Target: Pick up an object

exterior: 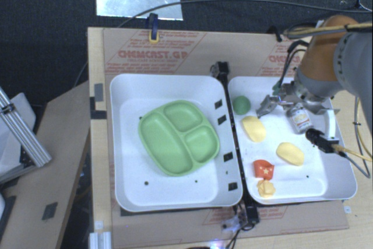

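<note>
With the arm [344, 49] reaching in over the far right corner of the right bin [344, 183], everything pickable sits in that bin, while the left bin [125, 183] carries just a green divided plate [178, 137] lying across its middle. Gripper [269, 105] hangs low near the right bin's far edge, toward its left side; can't tell from this slant whether the claw is apart or together, and nothing is visibly clamped in it. Likely targets, judging by nearness: yellow oblong piece [253, 128] lies just beside the claw on the near side, long axis running roughly from the far edge toward the near edge with a slight tilt to the right; green ball [241, 104] sits just left of the claw, close to the bin's left wall. Small bottle [300, 118] lies right of the claw, partly under the wrist. Second yellow lump [290, 153] rests mid-bin, further toward the near edge. Red piece [263, 169] and small yellow bit [266, 188] sit near the near left corner, well apart from the claw. Shortest move is probably a small shift toward the near edge, onto the yellow oblong piece.
</note>
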`<control>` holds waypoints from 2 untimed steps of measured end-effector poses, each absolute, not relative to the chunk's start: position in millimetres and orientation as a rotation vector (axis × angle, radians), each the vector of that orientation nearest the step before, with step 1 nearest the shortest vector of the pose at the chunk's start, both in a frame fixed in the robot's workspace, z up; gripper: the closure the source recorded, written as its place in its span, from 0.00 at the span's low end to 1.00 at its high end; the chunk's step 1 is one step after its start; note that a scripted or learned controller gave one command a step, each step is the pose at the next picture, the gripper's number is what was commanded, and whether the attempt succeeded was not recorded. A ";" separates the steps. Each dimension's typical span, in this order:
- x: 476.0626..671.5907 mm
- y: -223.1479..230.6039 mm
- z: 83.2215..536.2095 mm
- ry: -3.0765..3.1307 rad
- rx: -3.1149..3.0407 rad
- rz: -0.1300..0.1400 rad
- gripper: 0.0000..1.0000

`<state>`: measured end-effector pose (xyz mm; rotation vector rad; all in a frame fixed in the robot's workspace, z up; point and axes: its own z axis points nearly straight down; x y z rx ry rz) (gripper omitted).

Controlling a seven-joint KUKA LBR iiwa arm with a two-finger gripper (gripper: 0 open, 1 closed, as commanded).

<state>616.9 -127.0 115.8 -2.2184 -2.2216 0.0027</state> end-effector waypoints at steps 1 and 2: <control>619.3 -127.1 85.9 -2.226 -2.226 -0.006 0.00; 619.2 -126.9 96.9 -2.226 -2.225 -0.005 1.00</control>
